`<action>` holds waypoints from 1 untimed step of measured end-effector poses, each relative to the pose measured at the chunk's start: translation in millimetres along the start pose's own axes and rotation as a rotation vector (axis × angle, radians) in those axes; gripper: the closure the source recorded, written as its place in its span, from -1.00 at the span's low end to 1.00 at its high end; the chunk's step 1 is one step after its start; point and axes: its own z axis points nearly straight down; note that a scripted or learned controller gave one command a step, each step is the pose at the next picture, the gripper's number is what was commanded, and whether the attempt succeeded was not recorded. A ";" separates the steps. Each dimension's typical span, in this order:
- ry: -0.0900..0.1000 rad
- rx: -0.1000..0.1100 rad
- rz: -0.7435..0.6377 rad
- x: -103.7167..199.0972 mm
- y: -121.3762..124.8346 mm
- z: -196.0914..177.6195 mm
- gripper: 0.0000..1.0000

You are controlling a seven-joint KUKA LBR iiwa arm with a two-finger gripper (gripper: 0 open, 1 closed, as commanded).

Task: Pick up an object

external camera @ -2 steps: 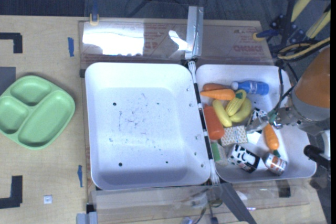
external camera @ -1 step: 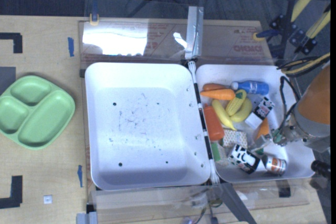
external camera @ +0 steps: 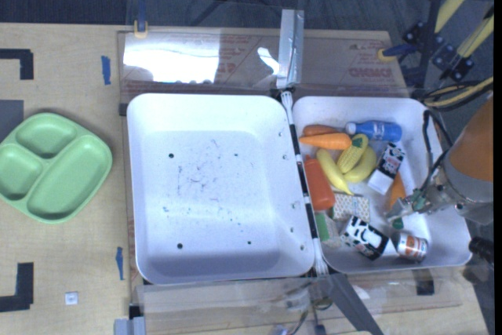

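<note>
The right bin holds several objects. Among them are an orange carrot, a blue bottle, yellow bananas, a red-orange block, a black-and-white carton, a patterned sponge, a cow-patterned box and a small can. My gripper reaches in from the right and sits low over the bin's right side. It is just above the can and beside a small orange piece. I see nothing clearly held in it.
The left bin lies beside the right one, its rim meeting it at the middle. A green divided plate rests on the bench at far left. A clear plastic panel stands behind the bins. Cables hang by the arm.
</note>
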 end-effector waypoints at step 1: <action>0.005 0.011 0.201 56.9 16.2 -105.8 1.00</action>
